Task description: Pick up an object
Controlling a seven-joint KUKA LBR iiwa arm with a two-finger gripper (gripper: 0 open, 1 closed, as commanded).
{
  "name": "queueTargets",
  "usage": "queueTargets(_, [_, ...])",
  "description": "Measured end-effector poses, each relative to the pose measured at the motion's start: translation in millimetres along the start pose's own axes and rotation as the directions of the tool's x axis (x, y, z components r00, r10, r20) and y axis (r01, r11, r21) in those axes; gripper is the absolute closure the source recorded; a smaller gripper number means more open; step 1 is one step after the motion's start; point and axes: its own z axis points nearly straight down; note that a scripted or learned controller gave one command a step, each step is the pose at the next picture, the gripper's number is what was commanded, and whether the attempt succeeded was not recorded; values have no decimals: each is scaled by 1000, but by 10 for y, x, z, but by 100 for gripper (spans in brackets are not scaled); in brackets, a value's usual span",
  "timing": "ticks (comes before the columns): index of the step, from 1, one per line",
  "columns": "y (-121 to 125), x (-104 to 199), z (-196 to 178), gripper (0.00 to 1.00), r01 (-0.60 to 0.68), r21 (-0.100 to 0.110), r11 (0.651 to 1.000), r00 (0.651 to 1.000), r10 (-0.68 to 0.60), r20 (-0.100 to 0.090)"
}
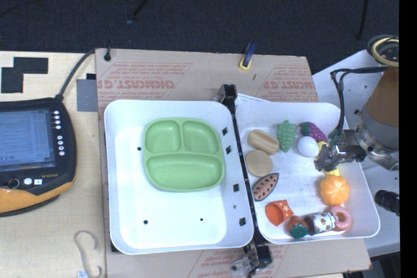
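Over the right bin: gripper [328,161] hangs low at the bin's right side, reaching in from the right; whether its fingers are open or shut cannot be told, and nothing is seen held between them.
Arm: grey with an orange band [388,97] at the right edge of the view.
Right bin [294,239]: holds all the loose toy foods.
Orange fruit [334,191]: just near of the gripper, close to it; contact cannot be told.
White egg [307,146]: just left of the gripper.
Purple piece [316,132]: far side of the egg.
Green grapes [286,135]: left of the egg.
Bread roll [263,140]: left of the grapes, with a tan round slice [258,163] near of it.
Brown oval piece [265,187]: near of the slice.
Red-orange piece [279,212]: near part of the bin.
Pink ring [340,219]: near right corner.
Left bin [130,231]: holds a green divided plate [183,154].
Tablet [31,152]: left of the bins on the bench.
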Motion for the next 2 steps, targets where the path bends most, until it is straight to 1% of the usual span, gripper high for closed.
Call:
queueTargets(1, [426,430,91,100,4,0,1000,1000,-4,-1])
queueTargets(2, [755,731,102,100,3,0,1000,1000,-3,0])
